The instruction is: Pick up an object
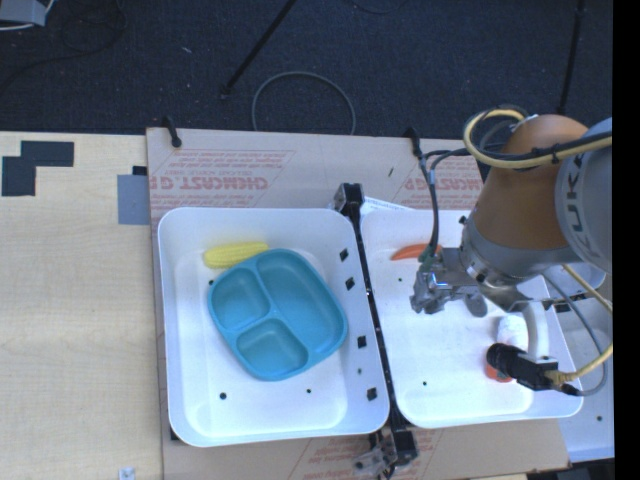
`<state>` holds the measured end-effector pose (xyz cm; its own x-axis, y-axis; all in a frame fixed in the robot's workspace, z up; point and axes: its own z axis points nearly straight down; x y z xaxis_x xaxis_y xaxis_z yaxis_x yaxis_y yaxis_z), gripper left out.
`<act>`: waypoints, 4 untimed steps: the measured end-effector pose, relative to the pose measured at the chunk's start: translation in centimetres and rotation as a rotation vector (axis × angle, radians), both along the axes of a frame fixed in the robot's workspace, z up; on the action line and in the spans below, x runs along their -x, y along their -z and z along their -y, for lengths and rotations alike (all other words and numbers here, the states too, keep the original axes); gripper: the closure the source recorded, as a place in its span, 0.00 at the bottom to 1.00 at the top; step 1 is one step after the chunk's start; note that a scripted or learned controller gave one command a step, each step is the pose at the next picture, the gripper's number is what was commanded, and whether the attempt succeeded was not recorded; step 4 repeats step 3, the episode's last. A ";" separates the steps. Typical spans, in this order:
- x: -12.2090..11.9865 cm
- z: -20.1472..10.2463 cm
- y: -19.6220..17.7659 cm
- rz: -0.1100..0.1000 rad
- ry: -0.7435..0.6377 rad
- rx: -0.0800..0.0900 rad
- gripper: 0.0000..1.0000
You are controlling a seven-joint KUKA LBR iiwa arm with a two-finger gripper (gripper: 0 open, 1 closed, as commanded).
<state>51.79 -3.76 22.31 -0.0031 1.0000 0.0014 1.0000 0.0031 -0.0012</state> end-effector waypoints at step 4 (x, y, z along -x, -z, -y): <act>-8.3 -13.0 0.6 -0.001 0.000 0.001 1.00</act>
